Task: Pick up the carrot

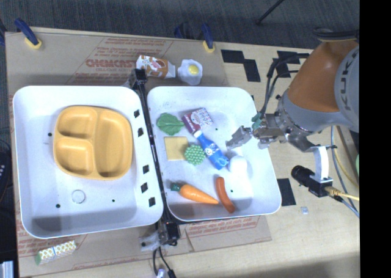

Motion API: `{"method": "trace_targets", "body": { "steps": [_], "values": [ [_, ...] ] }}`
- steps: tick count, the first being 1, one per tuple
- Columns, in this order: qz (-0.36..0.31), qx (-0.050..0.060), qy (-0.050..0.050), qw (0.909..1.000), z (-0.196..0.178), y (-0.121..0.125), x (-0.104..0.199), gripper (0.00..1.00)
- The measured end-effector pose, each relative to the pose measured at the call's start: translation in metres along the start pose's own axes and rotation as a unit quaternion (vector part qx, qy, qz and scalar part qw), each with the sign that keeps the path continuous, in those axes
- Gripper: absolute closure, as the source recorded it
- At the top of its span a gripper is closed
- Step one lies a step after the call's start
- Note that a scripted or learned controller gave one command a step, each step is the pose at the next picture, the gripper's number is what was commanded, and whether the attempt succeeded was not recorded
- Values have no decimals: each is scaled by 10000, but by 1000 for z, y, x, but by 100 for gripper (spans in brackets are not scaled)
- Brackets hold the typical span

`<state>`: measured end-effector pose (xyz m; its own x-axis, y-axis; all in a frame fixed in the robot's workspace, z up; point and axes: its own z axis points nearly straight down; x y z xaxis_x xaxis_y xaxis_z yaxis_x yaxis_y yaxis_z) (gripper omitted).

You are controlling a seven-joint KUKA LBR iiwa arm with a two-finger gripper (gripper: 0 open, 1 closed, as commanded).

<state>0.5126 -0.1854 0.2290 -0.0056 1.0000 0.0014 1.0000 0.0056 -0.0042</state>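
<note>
Two bins on my screen, and the reach for the carrot (197, 194) has not closed in yet.

I see the carrot lying flat near the near edge of the right bin (263, 203), tip pointing right, with a red sausage (224, 195) just beside that tip and a yellow cheese block (175, 148) and a green knobbly ball (195, 154) farther back. My gripper (239, 138) hangs over the bin's right side, above a blue bottle (213, 151) and a white lump (237, 167); whether it is spread or pressed together I cannot tell. I judge this the approach step: next I would need to travel nearer and leftward, then descend across the carrot's thick middle, clear of the sausage.
</note>
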Motion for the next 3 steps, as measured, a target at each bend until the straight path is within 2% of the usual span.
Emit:
{"method": "trace_targets", "body": {
  "steps": [1,2,3],
  "values": [
    [-808,1,2,9967,138,-32,68,0],
    [-620,8,7,9981,138,-36,88,0],
    [-646,14,6,9979,129,-36,87,100]
  ]
}}
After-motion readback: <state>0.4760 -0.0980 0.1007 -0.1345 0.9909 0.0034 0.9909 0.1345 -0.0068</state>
